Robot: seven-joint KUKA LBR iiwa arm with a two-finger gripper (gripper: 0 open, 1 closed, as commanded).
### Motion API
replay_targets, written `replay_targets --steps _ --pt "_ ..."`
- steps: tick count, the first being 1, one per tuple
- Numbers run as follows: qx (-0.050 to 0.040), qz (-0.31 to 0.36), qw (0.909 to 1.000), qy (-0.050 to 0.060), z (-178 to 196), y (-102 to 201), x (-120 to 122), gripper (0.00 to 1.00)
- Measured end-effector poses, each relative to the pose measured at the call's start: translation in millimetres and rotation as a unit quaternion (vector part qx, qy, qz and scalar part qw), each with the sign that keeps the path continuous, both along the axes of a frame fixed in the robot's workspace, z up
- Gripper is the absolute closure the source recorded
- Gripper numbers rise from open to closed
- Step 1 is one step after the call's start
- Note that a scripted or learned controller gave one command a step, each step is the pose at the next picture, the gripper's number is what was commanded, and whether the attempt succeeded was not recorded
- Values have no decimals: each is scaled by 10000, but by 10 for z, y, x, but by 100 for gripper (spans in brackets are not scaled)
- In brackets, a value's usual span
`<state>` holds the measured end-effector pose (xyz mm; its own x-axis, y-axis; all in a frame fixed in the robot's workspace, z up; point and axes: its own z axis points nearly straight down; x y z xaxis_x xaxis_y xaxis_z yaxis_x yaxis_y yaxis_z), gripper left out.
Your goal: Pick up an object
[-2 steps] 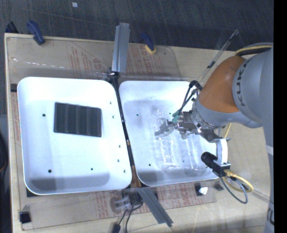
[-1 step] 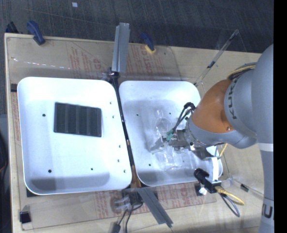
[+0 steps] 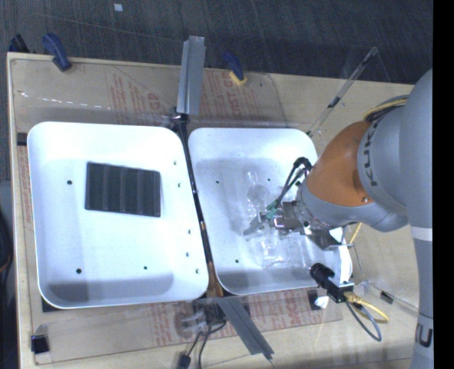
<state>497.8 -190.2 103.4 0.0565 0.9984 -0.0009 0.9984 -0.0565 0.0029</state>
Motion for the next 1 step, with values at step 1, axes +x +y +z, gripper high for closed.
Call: replay_targets --steps 1 --pt "11 -44 10000 25 718 660 102 100"
